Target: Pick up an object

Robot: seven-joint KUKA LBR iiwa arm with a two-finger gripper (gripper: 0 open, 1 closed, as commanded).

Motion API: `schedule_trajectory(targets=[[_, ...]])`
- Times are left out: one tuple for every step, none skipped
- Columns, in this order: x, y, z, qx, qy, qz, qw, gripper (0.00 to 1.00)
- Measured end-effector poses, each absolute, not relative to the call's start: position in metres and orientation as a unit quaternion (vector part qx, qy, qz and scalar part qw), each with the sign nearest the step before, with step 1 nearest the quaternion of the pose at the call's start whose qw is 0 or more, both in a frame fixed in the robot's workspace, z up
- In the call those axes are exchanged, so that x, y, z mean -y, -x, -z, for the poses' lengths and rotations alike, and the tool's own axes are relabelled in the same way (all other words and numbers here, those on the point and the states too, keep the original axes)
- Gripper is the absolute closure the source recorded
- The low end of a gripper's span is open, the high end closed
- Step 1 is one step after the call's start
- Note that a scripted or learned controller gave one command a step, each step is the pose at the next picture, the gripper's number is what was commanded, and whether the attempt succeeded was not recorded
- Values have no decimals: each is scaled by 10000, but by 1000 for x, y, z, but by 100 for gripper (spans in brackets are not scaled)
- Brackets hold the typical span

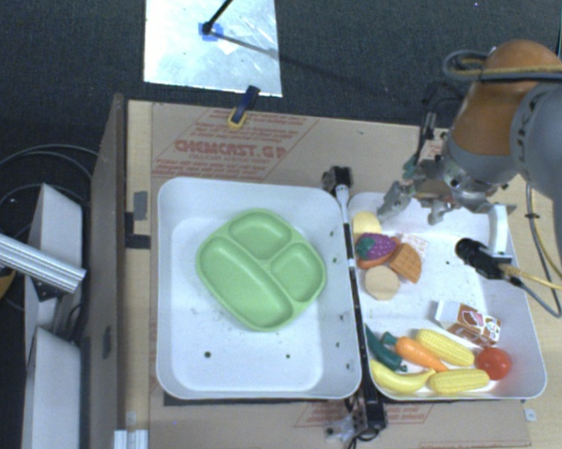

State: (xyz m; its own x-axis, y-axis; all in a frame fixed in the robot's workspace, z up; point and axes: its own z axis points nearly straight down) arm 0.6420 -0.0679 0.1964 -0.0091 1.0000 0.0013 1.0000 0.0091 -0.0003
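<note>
Cardboard-topped bench [266, 143], green divided plate [260, 268] left bin, toy foods right bin, fingers [393, 202] spread wide above grapes [378, 246].

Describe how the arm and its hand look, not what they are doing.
The arm is thick, rounded and grey, with a broad orange band above the wrist. Thin cables loop over its top. The hand is small, grey and metallic, with two slim fingers.
</note>
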Motion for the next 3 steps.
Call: schedule_trajectory(targets=[[131,-651,-151,7060,7082,-7,-8,0],[112,-659,-139,7089,7053,4,-7,0],[137,-627,-141,7066,7076,-8,-5,0]])
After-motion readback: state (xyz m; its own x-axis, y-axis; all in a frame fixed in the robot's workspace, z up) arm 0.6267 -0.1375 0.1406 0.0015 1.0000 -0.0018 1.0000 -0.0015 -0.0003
